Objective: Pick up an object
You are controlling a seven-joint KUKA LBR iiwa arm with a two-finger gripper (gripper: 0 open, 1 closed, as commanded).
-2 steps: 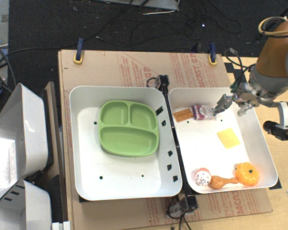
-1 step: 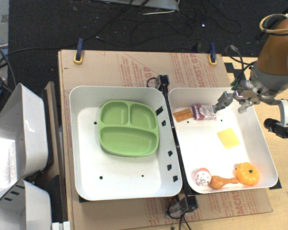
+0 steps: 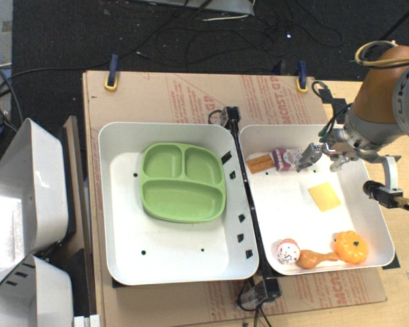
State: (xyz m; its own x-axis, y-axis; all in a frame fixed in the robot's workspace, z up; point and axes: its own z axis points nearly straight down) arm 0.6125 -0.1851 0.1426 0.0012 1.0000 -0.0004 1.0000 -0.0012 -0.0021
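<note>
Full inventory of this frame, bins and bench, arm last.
left bin: 1, white, left half of bench
divided plate: 1, green, three compartments, in left bin
right bin: 1, white, right half of bench
cracker-like block: 1, orange-brown, right bin, far left corner
small packet: 1, purple and white, beside the block
flat square: 1, yellow, middle of right bin
pumpkin: 1, orange, near right corner
gourd-like piece: 1, orange, near edge, left of pumpkin
round item: 1, white and pink, near edge
clamps: 2, yellow and blue, far bench edge
gripper: 1, grey, over right bin's far side, by the packet
</note>
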